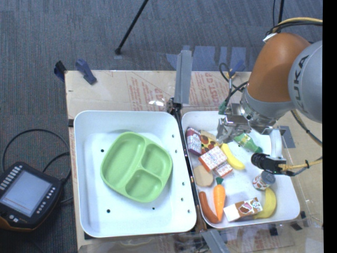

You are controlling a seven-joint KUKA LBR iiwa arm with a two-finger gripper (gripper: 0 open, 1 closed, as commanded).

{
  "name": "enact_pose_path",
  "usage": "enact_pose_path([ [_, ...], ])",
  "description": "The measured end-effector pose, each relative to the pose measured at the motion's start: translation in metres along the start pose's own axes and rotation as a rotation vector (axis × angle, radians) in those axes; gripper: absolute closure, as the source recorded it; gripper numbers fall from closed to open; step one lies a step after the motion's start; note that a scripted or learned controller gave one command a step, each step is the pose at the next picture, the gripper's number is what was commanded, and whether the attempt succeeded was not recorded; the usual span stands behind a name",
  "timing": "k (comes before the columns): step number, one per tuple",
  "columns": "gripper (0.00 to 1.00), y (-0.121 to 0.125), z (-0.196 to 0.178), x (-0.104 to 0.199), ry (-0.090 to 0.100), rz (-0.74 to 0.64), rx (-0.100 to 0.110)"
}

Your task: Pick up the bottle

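Looming largest, the grey and orange arm (284,73) reaches over the right bin (292,204), its hand (227,128) low among the toy food. Whether that hand is spread or pressed together I cannot tell. Just beside it lies the green bottle (245,139), next to a banana (233,157).

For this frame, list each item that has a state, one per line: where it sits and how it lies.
gripper: low over the right bin, beside the bottle
bottle: lying in the right bin, not lifted
green plate: flat in the left bin, compartments bare
carrot: lying in the right bin
banana: lying by the small box
handheld screen: on the floor, lit
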State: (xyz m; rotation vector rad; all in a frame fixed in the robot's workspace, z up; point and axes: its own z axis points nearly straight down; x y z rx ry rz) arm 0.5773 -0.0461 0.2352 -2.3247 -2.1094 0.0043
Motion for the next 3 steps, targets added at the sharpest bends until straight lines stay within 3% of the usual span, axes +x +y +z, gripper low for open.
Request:
enact_pose_path([
  [1, 1.00, 0.064, -0.027, -0.052, 0.001, 0.051, -0.002],
  [2, 1.00, -0.001, 0.028, 0.024, 0.000, 0.061, 0.003],
  [3, 1.00, 0.040, -0.033, 0.001, 0.000, 0.389, 0.000],
])
